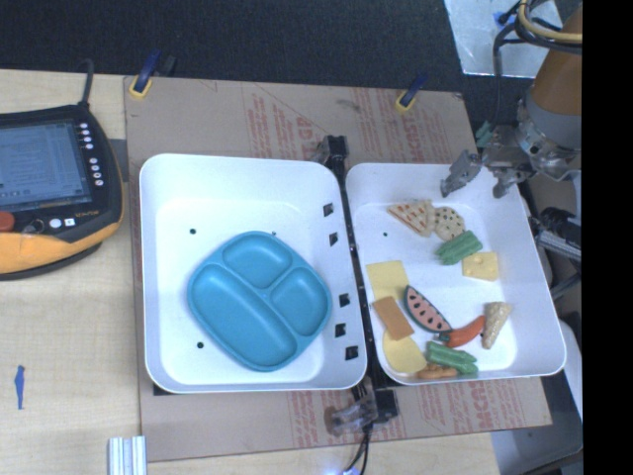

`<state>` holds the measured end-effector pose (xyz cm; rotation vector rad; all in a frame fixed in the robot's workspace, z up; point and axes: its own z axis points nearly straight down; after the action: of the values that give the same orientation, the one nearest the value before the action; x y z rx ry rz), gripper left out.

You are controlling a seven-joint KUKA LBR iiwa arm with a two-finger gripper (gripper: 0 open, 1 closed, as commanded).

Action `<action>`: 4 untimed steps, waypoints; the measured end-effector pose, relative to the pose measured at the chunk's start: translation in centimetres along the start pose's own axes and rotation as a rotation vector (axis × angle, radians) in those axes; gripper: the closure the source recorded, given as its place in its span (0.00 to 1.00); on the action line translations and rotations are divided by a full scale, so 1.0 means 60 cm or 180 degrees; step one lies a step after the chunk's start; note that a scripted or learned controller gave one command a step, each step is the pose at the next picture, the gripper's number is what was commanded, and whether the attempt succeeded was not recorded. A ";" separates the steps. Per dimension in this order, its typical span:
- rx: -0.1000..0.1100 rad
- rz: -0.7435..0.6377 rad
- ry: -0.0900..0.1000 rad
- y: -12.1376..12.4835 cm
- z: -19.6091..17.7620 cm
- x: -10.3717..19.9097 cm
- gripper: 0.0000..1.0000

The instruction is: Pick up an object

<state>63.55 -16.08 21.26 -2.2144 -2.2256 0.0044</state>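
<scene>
At the left edge of the bench lies a black and orange handheld control tablet with a lit screen (49, 191). To its right, on a brown cardboard sheet (297, 117), sit two shallow white bins side by side, joined by black clips along their shared edges.

The left white bin (163, 181) carries one thing: a blue plastic plate with three compartments (259, 300), lying flat a little below the bin's middle, nearer its front edge than its back.

The right white bin (524, 255) carries a scatter of toy food. Near its back edge lie tan cracker-like wedges (413, 216) touching a round speckled cookie (449, 222); just in front of these is a green pod-shaped piece (458, 247), and beside that a small yellow cheese block (482, 266). Along the left edge sit a pale yellow square slice (388, 277), an orange-brown slab (392, 317) and a larger yellow slice (401, 352). A watermelon slice (426, 309) lies near the middle. Toward the front edge are an orange carrot-like piece (465, 332), a pale speckled stick (494, 323) and a green leafy piece (452, 355).

The grey two-finger gripper (485, 173) hangs over the right bin's back right corner, its fingers spread wide apart and gripping nothing, well apart from the nearest food.
</scene>
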 end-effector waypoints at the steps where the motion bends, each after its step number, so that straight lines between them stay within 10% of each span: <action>1: 0.0028 0.0006 0.0000 -0.033 0.212 -0.043 0.00; 2: -0.0001 -0.0001 -0.0007 -0.028 0.182 -0.044 1.00; 3: 0.0022 -0.0003 0.0003 -0.030 0.184 -0.043 0.00; 4: 0.0012 0.0004 0.0007 0.034 0.205 -0.045 0.00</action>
<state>65.59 -18.78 8.96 -2.2130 -2.2211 0.0061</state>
